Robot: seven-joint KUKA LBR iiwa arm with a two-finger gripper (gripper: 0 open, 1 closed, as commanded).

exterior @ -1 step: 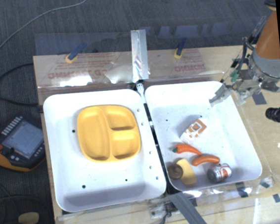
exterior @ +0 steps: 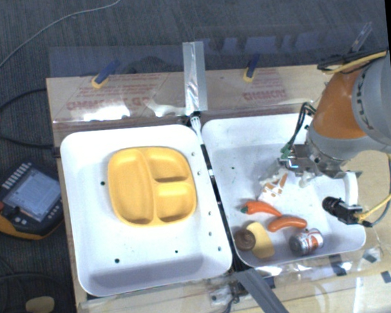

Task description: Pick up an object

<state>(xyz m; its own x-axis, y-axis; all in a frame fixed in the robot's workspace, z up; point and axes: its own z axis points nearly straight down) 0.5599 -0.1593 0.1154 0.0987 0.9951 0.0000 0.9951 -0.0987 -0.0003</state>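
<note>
While the jaws' [exterior: 280,185] state is unclear, an orange carrot [exterior: 262,208] lies just below them.

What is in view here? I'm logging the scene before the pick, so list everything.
bins: 2, white, side by side on the bench
tray: 1, yellow, three compartments, in the left bin
carrots: 2, orange, lying in the right bin near its front
can: 1, silver and red, on its side at the right bin's front edge
block: 1, pale yellow with a brown end, right bin's front left corner
pendant: 1, orange and grey with a screen, on the floor left of the bench
cables: several, dark and white, on the floor
arm: 1, grey with an orange band, over the right bin
gripper: 1, above the right bin's middle
</note>
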